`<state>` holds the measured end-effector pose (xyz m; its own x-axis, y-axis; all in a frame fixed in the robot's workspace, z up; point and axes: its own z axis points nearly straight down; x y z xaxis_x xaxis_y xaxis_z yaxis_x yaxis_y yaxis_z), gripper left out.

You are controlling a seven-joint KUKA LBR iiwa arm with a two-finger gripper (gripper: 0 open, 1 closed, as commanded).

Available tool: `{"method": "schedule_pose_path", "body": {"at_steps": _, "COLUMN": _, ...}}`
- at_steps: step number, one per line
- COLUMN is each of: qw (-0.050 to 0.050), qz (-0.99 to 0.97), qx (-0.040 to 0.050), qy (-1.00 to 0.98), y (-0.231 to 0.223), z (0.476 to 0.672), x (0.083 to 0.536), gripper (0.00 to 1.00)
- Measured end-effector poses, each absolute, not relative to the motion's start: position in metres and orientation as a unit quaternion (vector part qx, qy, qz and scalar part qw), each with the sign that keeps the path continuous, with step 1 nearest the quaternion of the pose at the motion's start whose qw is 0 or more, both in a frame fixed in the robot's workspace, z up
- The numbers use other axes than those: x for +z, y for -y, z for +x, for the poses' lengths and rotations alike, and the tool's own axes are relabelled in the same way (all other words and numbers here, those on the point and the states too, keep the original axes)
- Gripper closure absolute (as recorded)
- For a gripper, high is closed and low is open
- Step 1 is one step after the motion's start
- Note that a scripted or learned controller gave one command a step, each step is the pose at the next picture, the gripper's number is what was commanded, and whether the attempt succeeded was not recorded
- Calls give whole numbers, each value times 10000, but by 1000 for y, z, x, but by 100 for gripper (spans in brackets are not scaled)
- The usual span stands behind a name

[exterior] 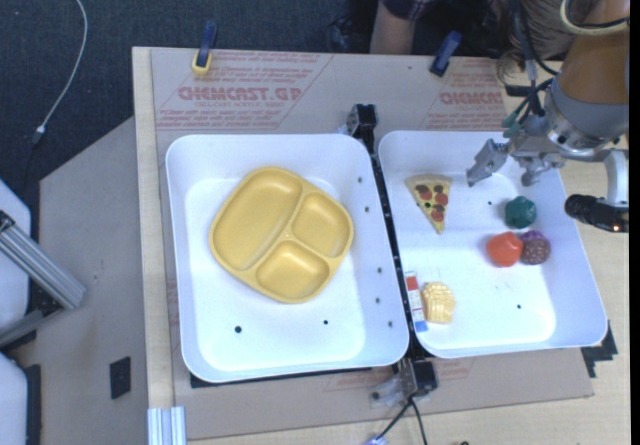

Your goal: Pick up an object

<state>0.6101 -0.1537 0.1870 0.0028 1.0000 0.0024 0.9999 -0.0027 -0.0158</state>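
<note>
Two white bins side by side: left bin with a yellow divided plate; right bin with a pizza slice, corn piece, red ball, green ball and purple ball. Above the right bin's far edge, gripper spread open and gripping nothing. Nothing lifted yet; descent, grasp and lift all left

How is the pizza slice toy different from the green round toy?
The flat triangular pizza slice toy is yellow with red dots, while the small round green toy is one plain colour and ball-shaped. The pizza slice lies near the bin's left side; the green toy sits further right, beside the red one. Both rest in the right white bin.
</note>
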Motion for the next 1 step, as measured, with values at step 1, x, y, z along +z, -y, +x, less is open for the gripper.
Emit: {"method": "schedule_pose_path", "body": {"at_steps": 1, "qw": 1, "qz": -7071, "qx": 2, "qy": 7071, "y": 153, "z": 613, "x": 196, "gripper": 0}}
